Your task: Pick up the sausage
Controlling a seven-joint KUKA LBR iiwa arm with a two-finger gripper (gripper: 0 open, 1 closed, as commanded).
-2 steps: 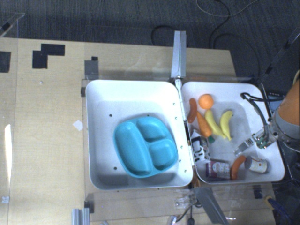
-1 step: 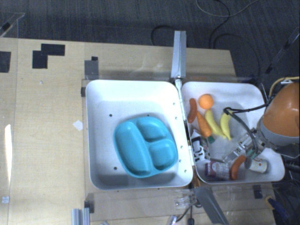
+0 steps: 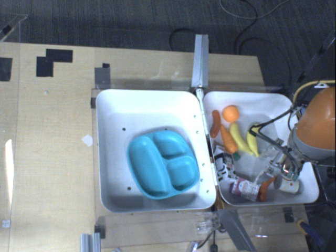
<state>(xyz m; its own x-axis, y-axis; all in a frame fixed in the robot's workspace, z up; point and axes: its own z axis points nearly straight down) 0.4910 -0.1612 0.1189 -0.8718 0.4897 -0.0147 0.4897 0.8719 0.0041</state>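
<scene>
Clearly the sausage (image 3: 215, 123) lies along the left wall of the right bin (image 3: 307, 193), just beside a carrot (image 3: 228, 139) (an orange (image 3: 230, 113) sits near its top end). The end effector (image 3: 281, 164), its state impossible to tell, hangs well apart; it should descend aligned across the sausage, clear of the wall.

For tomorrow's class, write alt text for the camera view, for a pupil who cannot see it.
The arm reaches from the right over the right bin, which holds a sausage, orange, carrot and bananas. The left bin holds a blue tray.
</scene>
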